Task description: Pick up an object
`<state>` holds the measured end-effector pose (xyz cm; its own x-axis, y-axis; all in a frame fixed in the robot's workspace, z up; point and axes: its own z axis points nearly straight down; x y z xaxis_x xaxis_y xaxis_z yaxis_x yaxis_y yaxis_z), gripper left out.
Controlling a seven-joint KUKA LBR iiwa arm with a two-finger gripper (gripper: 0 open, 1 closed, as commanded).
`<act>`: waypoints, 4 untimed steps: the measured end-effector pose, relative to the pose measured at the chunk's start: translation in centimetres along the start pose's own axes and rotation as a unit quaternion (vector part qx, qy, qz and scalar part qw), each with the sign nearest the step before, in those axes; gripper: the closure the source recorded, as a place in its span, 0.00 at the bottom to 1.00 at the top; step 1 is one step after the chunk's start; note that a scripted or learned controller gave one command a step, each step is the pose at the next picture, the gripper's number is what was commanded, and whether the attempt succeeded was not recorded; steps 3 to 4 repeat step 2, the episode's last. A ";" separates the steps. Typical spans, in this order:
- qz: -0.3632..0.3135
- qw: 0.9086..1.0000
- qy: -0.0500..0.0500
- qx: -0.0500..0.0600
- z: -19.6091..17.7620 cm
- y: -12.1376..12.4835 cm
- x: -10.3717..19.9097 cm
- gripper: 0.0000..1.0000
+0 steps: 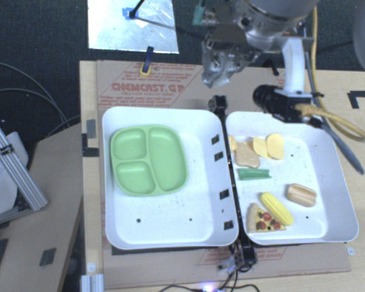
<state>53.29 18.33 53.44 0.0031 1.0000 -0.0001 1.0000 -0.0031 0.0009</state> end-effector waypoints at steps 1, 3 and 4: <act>-0.006 1.000 0.001 0.000 0.0 -2.6 5.4 1.00; 0.000 1.000 -0.001 0.000 1.9 5.1 3.7 1.00; 0.000 1.000 -0.001 0.000 1.9 5.1 3.7 1.00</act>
